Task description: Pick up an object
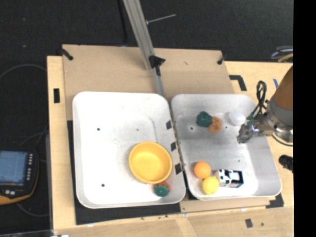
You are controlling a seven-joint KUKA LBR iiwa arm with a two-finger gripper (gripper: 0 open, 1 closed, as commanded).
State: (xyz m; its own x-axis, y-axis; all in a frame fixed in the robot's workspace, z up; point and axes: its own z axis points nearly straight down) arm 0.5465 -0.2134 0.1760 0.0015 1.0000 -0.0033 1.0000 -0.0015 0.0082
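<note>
My gripper [244,135] hangs over the right side of the right bin [256,179], with the grey wrist and orange band behind it at the frame's right. A green object [203,118] with a small orange-brown piece [215,127] lies left of it, and a whitish ball [236,117] sits just above-left. An orange ball [201,170], a yellow ball [210,185] and a black-and-white block [230,178] rest near the bin's front edge. Nothing is visible between the fingers.
The left bin [98,132] holds a yellow bowl [150,162] and a small green-and-red object [161,188] at its front edge. A metal pole [140,28] slants up from between the bins. A handheld pendant [17,174] lies at far left.
</note>
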